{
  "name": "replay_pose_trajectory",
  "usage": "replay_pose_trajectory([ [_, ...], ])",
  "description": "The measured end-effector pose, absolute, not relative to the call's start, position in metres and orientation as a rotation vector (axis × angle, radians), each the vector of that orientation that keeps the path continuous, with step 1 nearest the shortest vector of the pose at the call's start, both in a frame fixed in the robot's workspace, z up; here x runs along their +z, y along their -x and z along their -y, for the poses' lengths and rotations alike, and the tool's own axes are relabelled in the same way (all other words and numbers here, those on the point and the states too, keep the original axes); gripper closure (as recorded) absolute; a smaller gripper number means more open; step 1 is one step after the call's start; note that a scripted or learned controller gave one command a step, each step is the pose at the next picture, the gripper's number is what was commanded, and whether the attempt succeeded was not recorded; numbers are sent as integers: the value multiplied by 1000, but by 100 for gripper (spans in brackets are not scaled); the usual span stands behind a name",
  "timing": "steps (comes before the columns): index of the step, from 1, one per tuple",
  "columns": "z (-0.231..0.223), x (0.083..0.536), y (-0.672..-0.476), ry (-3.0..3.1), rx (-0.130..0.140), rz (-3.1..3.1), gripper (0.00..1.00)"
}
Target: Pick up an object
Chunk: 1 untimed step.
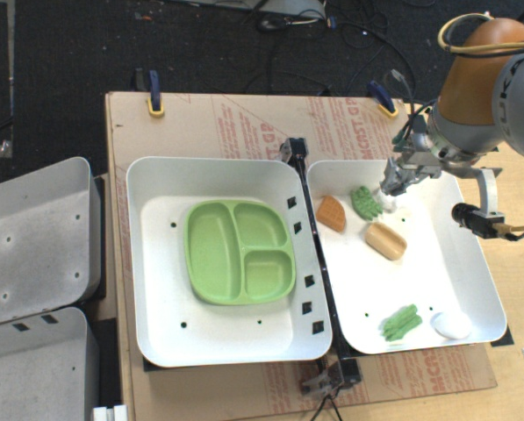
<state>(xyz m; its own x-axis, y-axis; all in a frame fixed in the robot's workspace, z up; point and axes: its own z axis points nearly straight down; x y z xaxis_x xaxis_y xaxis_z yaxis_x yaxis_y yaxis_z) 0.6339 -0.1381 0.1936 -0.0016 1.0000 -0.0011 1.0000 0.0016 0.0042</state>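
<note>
The right bin holds several small items. A green leafy piece lies near the bin's back, an orange wedge to its left, and a tan bread-like roll just in front. Another green piece and a white lump lie near the front edge. My gripper hangs low at the back of this bin, just right of the green leafy piece and close to it. Nothing shows between its tips.
The left bin carries a green divided tray. A black divider runs between the bins. Clamps hold the cardboard-covered bench at the back. Grey lids lie off to the left.
</note>
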Motion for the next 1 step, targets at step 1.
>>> replay_pose_trajectory([
  [1, 138, 246, -635, -2216, 3, -2221, 100],
])
